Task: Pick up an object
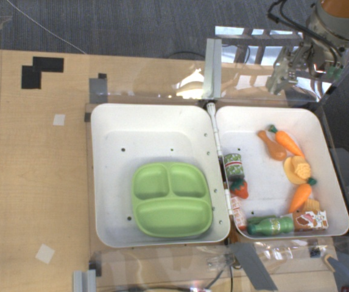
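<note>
Toy food in right bin (320, 126), light, hard, likely slippery plastic.
Best gripped across green bottle (270, 225) at six o'clock; claw (301, 66) state unclear.

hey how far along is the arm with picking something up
Nothing looks done yet. The gripper hangs above the right bin's far edge with nothing in it. The toy carrot, green bottle and other toys lie in that bin. Reaching down, grasping and lifting remain.
</note>
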Available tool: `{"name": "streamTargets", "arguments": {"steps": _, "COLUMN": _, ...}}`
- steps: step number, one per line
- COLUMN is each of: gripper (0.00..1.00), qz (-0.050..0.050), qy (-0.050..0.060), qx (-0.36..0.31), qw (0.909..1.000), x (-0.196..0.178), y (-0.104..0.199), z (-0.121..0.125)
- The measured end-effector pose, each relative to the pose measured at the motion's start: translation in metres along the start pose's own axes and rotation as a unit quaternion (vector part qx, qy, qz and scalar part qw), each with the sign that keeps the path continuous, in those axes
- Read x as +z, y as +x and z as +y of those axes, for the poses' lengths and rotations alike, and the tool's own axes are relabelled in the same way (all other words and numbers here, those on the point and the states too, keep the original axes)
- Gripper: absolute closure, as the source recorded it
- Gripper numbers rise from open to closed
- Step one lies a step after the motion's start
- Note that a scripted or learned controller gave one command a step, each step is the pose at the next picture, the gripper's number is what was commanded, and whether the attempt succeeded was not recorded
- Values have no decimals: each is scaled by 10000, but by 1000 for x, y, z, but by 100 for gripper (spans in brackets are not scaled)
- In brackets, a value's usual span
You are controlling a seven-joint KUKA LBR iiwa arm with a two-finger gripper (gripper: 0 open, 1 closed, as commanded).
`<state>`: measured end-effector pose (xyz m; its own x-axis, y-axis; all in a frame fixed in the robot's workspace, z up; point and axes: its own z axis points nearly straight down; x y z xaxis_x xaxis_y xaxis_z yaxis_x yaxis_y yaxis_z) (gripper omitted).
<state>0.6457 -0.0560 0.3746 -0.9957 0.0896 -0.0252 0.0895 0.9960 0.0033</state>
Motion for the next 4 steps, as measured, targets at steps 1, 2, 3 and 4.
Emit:
{"name": "streamTargets", "arguments": {"steps": 1, "gripper": 100, "qz": 130, "qy": 4, "qx": 267, "qw": 9996, "x": 128, "y": -6, "z": 49}}
{"name": "streamTargets", "arguments": {"steps": 2, "gripper": 100, "qz": 47, "qy": 20, "qx": 969, "qw": 9953, "x": 55, "y": -13, "z": 0}}
{"name": "streamTargets", "arguments": {"steps": 3, "gripper": 100, "qz": 106, "qy": 28, "qx": 1189, "qw": 9928, "x": 104, "y": 52, "z": 38}}
{"name": "streamTargets", "arguments": {"steps": 4, "gripper": 100, "qz": 41, "qy": 25, "qx": 1416, "qw": 9899, "x": 50, "y": -5, "z": -5}}
